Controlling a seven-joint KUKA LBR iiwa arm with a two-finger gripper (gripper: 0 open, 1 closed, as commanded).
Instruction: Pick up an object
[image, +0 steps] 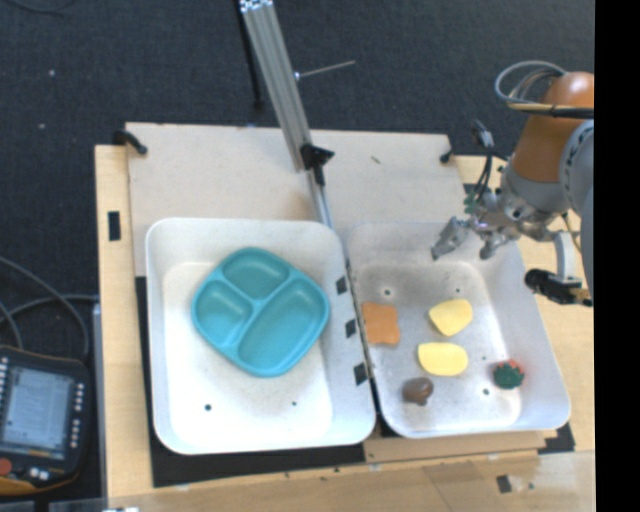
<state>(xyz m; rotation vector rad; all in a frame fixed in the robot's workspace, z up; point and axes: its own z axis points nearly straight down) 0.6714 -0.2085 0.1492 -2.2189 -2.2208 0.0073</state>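
Two shallow white bins are seen side by side on the tabletop (200, 170). The left bin (170, 420) holds a teal divided plate (261, 310), lying flat near the bin's centre, with three compartments visible.

The right bin (545, 400) holds five small objects. An orange-brown flat square piece (380, 324) is placed at 9 o'clock of the bin floor, close to the wall shared with the left bin. A yellow piece (451, 317) lies near the centre; a second yellow piece (442, 358) lies just beside it at its 6 o'clock, the two appearing slightly apart. A brown lump (418, 390) is found at 7 o'clock of the second yellow piece, near the bin's front edge. A small green object with a red spot (509, 374) rests at 4 o'clock of the bin floor, well apart from the orange-brown piece.

The arm (545, 140) is recorded at 1 o'clock of the right bin, with its orange band uppermost. The claw (466, 243) is positioned over the bin's far rim at 12 o'clock, its two fingers spread apart and nothing between them: released. It is well apart from every object on the bin floor.

A slanted metal post (285, 90) is noted behind the bins, and a control pendant (35, 405) at 8 o'clock of the view.
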